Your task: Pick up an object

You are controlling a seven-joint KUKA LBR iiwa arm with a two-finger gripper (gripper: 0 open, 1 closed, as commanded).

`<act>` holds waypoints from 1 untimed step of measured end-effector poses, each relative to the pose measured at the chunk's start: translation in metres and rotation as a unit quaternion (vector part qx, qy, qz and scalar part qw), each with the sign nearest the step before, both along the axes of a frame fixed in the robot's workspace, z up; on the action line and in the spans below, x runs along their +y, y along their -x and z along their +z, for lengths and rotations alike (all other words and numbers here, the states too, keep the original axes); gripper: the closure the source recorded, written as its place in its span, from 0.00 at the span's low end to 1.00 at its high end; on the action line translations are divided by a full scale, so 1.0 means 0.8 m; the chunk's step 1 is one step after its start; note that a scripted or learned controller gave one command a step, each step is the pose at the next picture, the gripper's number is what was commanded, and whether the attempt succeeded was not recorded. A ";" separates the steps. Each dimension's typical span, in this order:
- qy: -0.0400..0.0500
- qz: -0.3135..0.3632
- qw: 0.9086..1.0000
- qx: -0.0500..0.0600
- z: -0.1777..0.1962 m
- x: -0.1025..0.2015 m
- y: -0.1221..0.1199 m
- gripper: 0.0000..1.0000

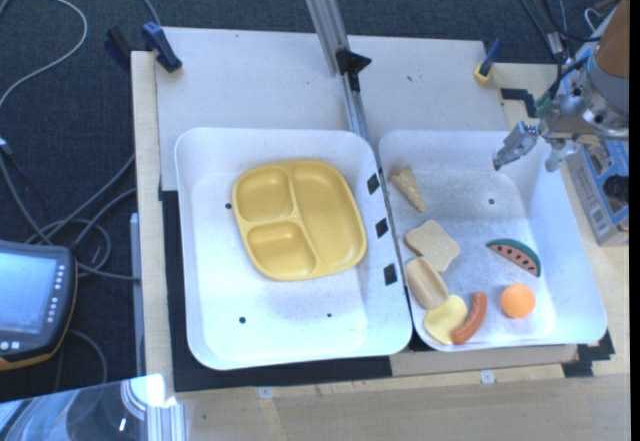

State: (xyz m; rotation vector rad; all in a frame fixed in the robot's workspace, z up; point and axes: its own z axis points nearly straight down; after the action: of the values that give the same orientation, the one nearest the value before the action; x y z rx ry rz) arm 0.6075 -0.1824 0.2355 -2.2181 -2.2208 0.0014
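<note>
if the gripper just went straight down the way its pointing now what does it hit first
Most likely the bare floor of the right bin. The gripper hangs over that bin's upper right part, with the nearest toy, the watermelon slice, well clear of it. Depth is hard to judge from this slanted view.

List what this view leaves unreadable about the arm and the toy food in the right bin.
- Arm: cut off by the right edge.
- Banana: partly covered by the sausage lying across it.
- Small piece near the divider: too small to identify.
- Screen at left: cut off, contents blurred.
</note>
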 end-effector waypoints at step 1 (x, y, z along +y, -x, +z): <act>0.000 0.000 1.000 0.000 0.000 0.000 0.000 0.00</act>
State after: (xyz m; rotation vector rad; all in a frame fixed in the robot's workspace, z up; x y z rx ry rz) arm 0.6075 -0.1824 0.2355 -2.2178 -2.2211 0.0017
